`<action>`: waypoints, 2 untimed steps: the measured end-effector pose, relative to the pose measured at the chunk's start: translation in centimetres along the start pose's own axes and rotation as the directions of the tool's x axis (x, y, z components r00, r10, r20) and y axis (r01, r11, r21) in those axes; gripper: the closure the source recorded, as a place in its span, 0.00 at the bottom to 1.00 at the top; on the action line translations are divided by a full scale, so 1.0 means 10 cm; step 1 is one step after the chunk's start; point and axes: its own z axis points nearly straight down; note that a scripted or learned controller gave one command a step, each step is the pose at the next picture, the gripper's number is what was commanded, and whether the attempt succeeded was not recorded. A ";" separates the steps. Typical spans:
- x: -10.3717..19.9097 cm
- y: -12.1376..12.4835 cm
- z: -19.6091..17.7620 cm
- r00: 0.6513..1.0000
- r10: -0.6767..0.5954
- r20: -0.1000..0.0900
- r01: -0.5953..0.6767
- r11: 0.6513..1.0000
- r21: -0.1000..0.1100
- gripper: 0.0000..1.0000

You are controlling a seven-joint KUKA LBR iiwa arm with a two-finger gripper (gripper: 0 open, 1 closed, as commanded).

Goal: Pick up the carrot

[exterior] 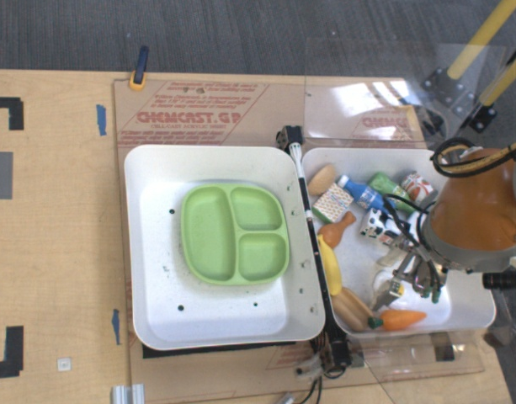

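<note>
The green plate point(235, 234) sits alone in the left bin point(148, 251), three compartments up, and plays no part in this grab. The hazard is all in the right bin point(481, 310), which is crowded.

Along that bin's left wall lies a banana point(329, 263), and below it a bread roll point(352, 308) rests just beside the carrot point(398, 318). The carrot lies flat near the bin's front wall, its green stub toward the roll and its tip pointing right. That closeness is the first risk: fingers coming down around the stub end could catch the roll too, or wedge on it and miss.

The gripper point(409, 276) hangs just above and behind the carrot, below the orange band point(476, 209). Its metal parts and cabling blur together, so I cannot tell whether the fingers are spread or closed; nothing shows between them, and the carrot looks untouched on the bin floor.

Second risk: the carrot is round and tapered, so a pinch near the thin tip may squeeze it out sideways. A grip across the thick middle looks safer.

Third: the front wall is near, and a descent slightly forward could strike it, or push the carrot against it, instead of closing cleanly.
</note>
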 end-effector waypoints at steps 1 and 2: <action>0.15 0.27 -0.01 0.995 -0.100 0.002 0.100 0.995 0.000 0.00; 0.10 0.30 -0.13 0.995 -0.095 0.022 0.095 0.995 -0.007 1.00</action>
